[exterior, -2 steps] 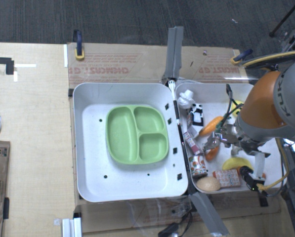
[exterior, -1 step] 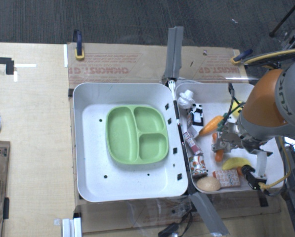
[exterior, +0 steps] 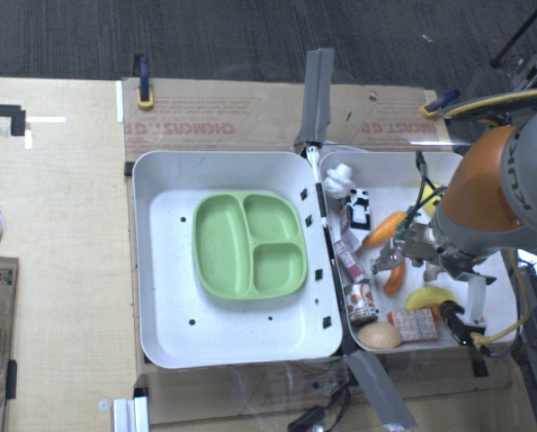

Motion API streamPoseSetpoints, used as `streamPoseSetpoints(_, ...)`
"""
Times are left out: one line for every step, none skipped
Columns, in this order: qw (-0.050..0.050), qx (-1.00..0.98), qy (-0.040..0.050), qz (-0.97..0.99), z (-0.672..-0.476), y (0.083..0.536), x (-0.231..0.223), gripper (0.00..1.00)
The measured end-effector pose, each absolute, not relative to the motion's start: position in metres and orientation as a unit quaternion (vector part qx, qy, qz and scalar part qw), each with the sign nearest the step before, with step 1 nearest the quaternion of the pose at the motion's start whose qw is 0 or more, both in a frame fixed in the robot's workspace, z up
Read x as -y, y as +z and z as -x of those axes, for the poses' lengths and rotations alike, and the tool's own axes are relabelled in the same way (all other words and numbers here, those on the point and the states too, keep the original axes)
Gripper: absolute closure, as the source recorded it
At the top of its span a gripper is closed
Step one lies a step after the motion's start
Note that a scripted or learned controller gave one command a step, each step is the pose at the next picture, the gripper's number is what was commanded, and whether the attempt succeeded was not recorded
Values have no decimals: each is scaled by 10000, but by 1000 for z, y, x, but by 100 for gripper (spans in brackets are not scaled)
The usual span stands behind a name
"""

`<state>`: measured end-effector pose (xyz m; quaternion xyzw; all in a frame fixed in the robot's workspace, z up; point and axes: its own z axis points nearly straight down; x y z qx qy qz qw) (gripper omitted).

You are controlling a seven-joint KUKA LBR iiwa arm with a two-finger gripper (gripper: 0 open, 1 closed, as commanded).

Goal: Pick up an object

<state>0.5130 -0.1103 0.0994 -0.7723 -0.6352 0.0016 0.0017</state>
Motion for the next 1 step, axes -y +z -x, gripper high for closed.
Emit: streamPoseSetpoints(15, 6336, 16, 7737, -513, 109, 111, 100)
